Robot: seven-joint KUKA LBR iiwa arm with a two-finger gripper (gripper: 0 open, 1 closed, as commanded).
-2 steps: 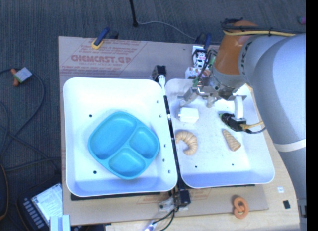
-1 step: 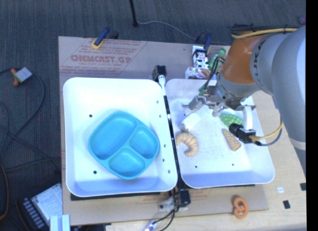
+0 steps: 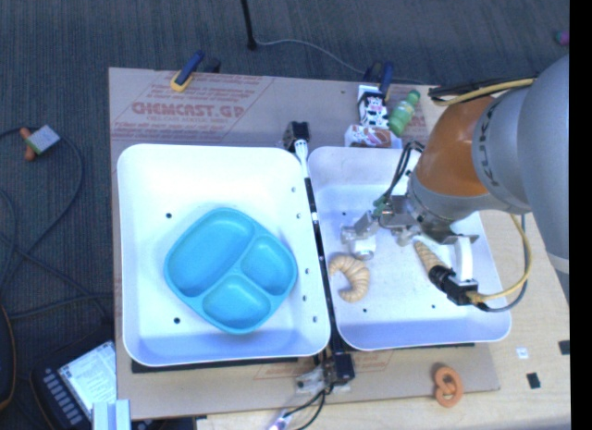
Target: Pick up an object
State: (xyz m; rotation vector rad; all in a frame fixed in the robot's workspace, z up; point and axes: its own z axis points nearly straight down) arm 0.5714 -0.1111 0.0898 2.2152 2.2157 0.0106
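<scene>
Croissant [image 3: 351,276] on right bin [image 3: 481,331] floor, just below-left of gripper [image 3: 363,234], apart from walls. Gripper low over bin, finger state cannot tell. Cone [image 3: 427,255] to gripper's right, under arm [image 3: 490,151]. Blue plate [image 3: 231,269] in left bin [image 3: 148,178], well left.

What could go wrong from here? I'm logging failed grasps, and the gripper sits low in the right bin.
1. The gripper sits just above the curved tan croissant-shaped toy, apart from it; closing here may catch nothing.
2. The cone-shaped tan object lies partly under the wrist and could get knocked.
3. Both lie near the shallow white right bin centre, while the blue three-compartment plate in the left bin is far off.
</scene>
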